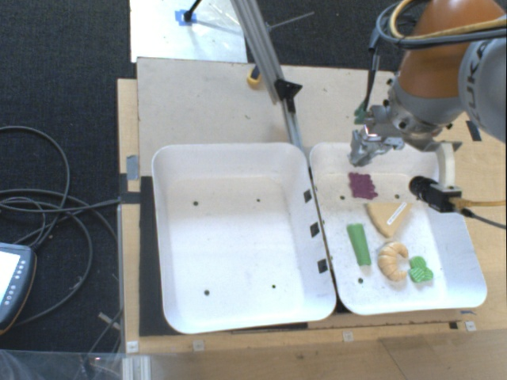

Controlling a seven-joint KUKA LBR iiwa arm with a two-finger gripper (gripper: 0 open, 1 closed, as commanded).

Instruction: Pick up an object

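Observation:
The right bin holds a purple grape bunch, a tan cheese wedge, a green cucumber stick, a croissant and a small green leafy piece. My gripper hangs over the far left corner of that bin, just above and behind the grape bunch. I see nothing between its fingers.
The left bin lies beside the right one, sharing a rim with black clips. A grey pole slants across the back of the bench. Cables and a tablet lie on the floor at left.

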